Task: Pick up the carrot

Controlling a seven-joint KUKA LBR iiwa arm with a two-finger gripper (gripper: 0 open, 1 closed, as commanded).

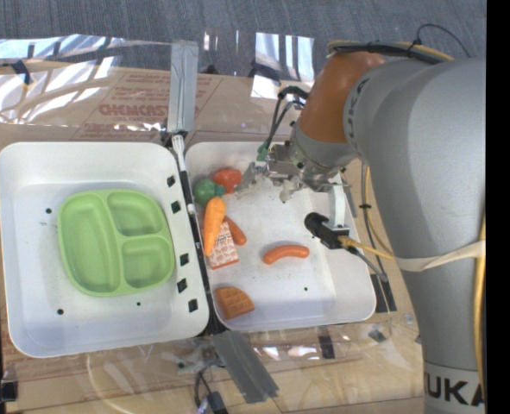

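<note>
The orange carrot (213, 222) lies in the right bin (349, 296) near its left wall, pointing toward the front and partly resting on a small printed carton (223, 250). My gripper (264, 191) hangs over the back of the same bin, to the right of and behind the carrot and apart from it. Its fingers (245, 180) are spread open with bare bin floor between them. It holds nothing.
A red tomato (228, 178) and a green vegetable (204, 190) sit just behind the carrot. An orange sausage (286, 254) lies mid-bin and a brown waffle piece (234, 301) at the front. The left bin (22, 317) holds a green divided plate (72, 266).
</note>
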